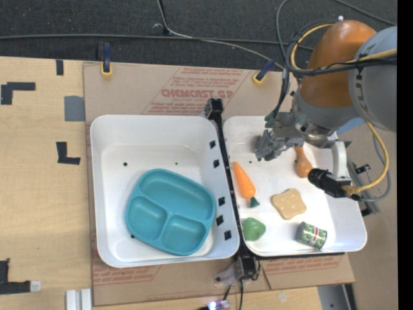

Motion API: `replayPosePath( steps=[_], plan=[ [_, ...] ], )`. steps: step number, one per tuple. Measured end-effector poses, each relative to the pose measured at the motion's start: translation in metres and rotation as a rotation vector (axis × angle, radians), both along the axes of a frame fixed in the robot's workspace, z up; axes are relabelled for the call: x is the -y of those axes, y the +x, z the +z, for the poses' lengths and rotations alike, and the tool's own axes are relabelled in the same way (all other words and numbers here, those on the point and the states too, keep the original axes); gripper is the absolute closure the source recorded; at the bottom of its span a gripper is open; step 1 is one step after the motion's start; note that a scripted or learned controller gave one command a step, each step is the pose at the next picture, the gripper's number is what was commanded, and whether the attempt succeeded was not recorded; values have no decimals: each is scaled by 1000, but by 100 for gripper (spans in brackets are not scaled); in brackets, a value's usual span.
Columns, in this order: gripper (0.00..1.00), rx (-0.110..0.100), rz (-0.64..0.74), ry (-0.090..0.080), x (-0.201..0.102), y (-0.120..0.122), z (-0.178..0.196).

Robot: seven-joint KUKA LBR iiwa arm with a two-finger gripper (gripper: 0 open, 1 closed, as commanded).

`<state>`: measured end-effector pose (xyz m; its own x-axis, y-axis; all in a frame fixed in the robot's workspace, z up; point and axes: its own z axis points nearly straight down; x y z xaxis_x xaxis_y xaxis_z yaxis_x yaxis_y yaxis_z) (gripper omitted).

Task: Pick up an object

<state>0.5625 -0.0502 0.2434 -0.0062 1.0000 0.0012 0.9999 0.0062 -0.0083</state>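
- Two shallow white plastic bins sit side by side on a brown cardboard sheet laid over the bench, a black divider strip running between them.
- Left bin: a turquoise plastic tray with three compartments lies flat on its floor, toward the near side.
- Right bin: an orange toy carrot with a small green tip lies near the divider, pointing along it.
- Just below the carrot, a rounded green toy vegetable rests close to the near wall.
- A tan, toast-shaped flat piece lies in the middle of the right bin, well apart from the carrot.
- A small green-labelled tin can lies on its side in the near right corner.
- An orange-brown elongated object lies beside the arm's wrist, partly hidden by it.
- The grey two-finger gripper hangs over the far part of the right bin, above and to the right of the carrot; nothing is visible between its fingers, and I cannot tell whether they are spread or pressed together.
- The arm's grey wrist with its orange band reaches in from the right, yellow and black cables looping around it.
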Motion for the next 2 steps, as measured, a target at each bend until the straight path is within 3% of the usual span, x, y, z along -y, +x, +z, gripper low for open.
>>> replayPosePath(
  steps=[2],
  plan=[
    [100, -1, 0, -2, -104, -6, -31]
  ],
)
